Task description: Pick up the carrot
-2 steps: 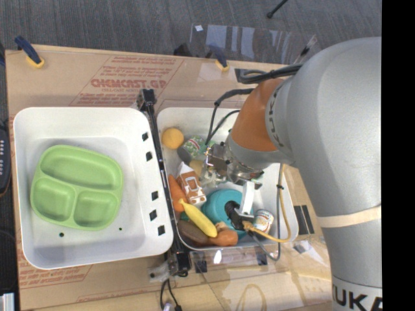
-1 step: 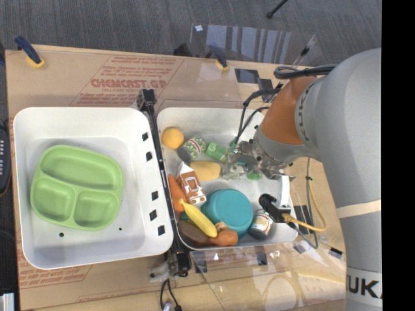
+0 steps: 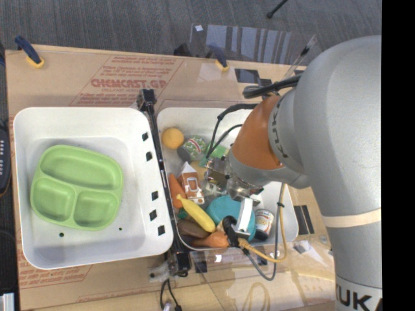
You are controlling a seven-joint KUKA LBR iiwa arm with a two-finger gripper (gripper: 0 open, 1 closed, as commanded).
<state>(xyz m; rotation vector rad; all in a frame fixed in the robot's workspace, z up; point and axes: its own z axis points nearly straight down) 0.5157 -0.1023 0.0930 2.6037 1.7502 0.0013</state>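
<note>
Arm (image 3: 337, 141) mostly hides tool (image 3: 220, 179); grip state unclear; carrot (image 3: 174, 186) partly under banana (image 3: 198, 214), right bin (image 3: 194, 116)

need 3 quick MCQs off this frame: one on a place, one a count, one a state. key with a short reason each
1. The green plastic divided plate lies in:
A) the white bin on the view's left
B) the white bin on the view's right
C) neither, it is on the cardboard

2. Its compartments number:
A) two
B) three
C) five

3. The orange carrot is:
A) raised above the bins
B) lying down beside the yellow banana
C) on the plate

Key: 1 A, the left-side bin's walls surround it. 2 B, one long section above two smaller ones. 3 B, it lies next to the banana among the other items.
</note>
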